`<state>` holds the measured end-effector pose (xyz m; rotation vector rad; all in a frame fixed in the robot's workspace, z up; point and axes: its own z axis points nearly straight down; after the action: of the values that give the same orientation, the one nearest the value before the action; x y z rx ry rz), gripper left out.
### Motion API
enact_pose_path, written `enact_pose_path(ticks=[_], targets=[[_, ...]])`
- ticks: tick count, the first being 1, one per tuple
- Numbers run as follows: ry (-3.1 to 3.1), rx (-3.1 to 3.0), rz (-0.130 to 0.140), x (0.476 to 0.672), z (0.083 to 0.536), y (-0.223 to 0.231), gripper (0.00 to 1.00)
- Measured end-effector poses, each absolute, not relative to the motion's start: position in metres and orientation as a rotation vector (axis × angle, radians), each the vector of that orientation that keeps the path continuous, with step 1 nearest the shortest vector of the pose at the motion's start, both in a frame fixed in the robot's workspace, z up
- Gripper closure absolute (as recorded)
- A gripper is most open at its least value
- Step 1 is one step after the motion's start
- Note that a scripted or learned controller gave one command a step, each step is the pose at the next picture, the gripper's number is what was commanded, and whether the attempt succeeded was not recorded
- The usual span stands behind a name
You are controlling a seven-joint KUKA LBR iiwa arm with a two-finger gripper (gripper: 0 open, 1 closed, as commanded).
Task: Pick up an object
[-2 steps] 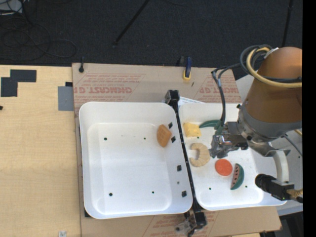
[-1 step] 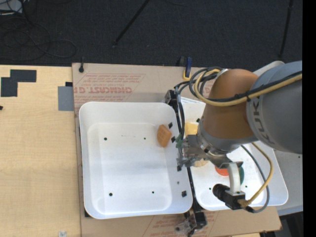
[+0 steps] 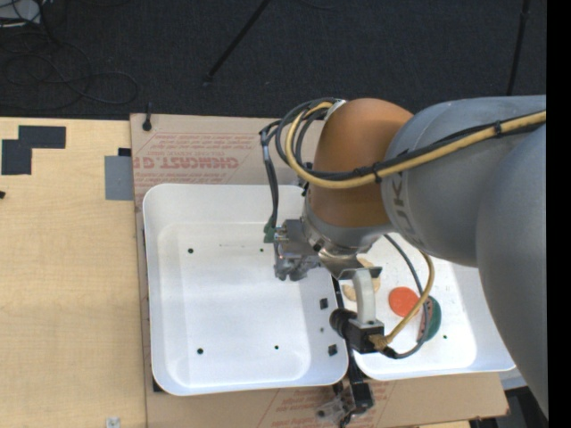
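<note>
Camera view, arm (image 3: 428, 185) over right bin (image 3: 464, 350), orange object (image 3: 403, 301) inside

My light wooden bench (image 3: 62, 310) carries a brown cardboard sheet (image 3: 201, 154) printed with red lettering. On the cardboard sit two shallow white bins side by side, the left bin (image 3: 169, 239) touching the right bin (image 3: 473, 350).

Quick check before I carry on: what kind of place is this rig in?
Most likely a robotics lab, not a factory floor. A wooden bench carries two white bins on cardboard, the arm reaches over them, and loose cables lie on dark carpet behind.
</note>
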<state>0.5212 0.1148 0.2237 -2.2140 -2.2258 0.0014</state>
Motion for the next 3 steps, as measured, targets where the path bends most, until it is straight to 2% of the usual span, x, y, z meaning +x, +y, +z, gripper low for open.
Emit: enact_pose_path(ticks=[1, 2, 3], targets=[[-2.223, -2.21, 0.01, 0.496, 0.199, 0.175, 1.0], [-2.229, -2.219, -0.017, 0.523, 0.324, 0.206, 1.0], [-2.23, -2.216, -0.02, 0.502, 0.456, 0.246, 1.0]])
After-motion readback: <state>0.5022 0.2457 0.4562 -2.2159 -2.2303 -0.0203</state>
